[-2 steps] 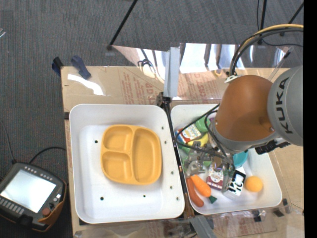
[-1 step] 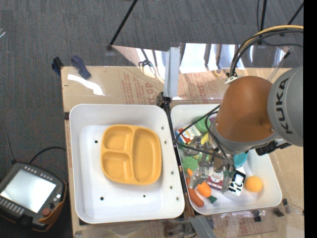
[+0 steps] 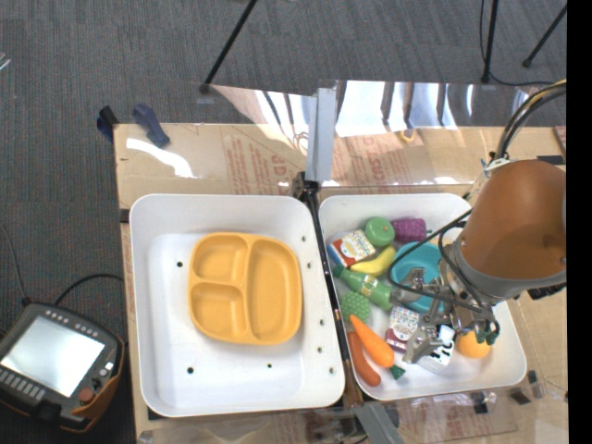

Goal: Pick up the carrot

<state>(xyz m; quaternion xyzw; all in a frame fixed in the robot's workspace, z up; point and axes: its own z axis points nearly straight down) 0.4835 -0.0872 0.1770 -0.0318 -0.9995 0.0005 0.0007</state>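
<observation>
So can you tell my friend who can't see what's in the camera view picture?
A robot arm's claw hangs over the right bin, which is crowded with toy food, close to an orange carrot lying near the bin's front. The left bin holds a yellow divided plate.

bench [image 3: 213, 160] with brown cardboard-like top, carries two shallow white bins side by side. right bin [image 3: 511, 363] sits directly under the pincer [image 3: 435, 336], left bin [image 3: 157, 239] just beside it, on the far side from the arm. grey upright post [image 3: 322, 137] stands at the bench back, beyond the pincer, between the bins. blue object [image 3: 148, 123] at the bench's far back corner, well apart from the pincer.
</observation>
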